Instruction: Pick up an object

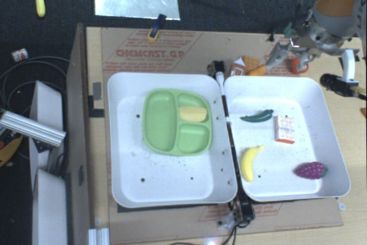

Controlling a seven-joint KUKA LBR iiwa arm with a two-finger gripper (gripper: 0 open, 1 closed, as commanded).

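Two white bins sat side by side on the table, the right bin [327, 123] holding a banana [250, 162], green pepper [257, 116], small box [284, 128] and grapes [310, 170]. Beyond its far rim, the gripper [292, 49] hovered, its state impossible to tell. Nothing appeared picked up yet.
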